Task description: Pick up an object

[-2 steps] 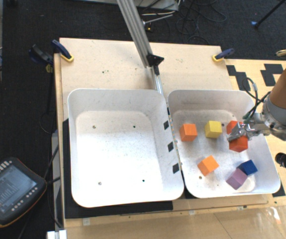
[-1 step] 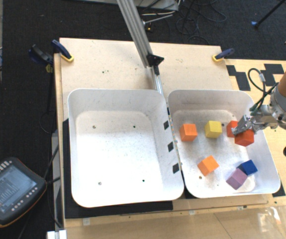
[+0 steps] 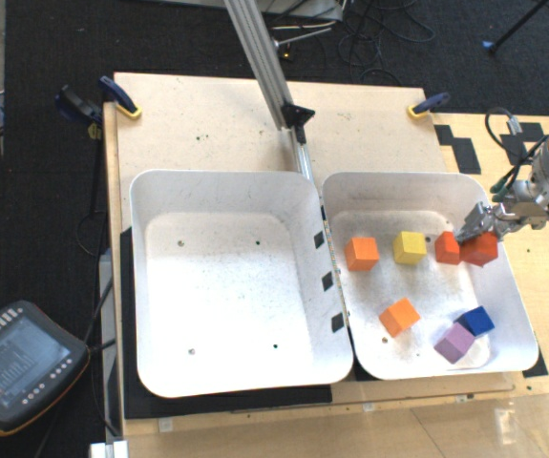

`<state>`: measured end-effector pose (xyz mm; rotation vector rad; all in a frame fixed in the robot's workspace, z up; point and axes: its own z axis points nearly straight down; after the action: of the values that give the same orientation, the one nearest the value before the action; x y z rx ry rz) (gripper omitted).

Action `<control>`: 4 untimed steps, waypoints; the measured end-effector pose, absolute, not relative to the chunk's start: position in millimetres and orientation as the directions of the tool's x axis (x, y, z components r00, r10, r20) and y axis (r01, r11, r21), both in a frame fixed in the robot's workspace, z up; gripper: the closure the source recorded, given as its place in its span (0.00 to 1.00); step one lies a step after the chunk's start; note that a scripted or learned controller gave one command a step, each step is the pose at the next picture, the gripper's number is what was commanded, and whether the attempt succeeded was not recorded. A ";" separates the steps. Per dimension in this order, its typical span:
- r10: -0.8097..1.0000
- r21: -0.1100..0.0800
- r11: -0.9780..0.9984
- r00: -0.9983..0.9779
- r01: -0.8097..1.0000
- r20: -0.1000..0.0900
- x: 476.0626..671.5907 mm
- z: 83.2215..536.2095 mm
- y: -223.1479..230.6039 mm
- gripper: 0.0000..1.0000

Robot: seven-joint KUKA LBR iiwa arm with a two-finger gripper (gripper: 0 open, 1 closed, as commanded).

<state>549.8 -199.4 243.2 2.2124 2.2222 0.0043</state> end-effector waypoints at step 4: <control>1.000 -0.001 0.009 -0.009 1.000 0.002 534.2 259.6 -34.0 1.00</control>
<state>534.2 -34.0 259.6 2.2130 2.2321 0.0013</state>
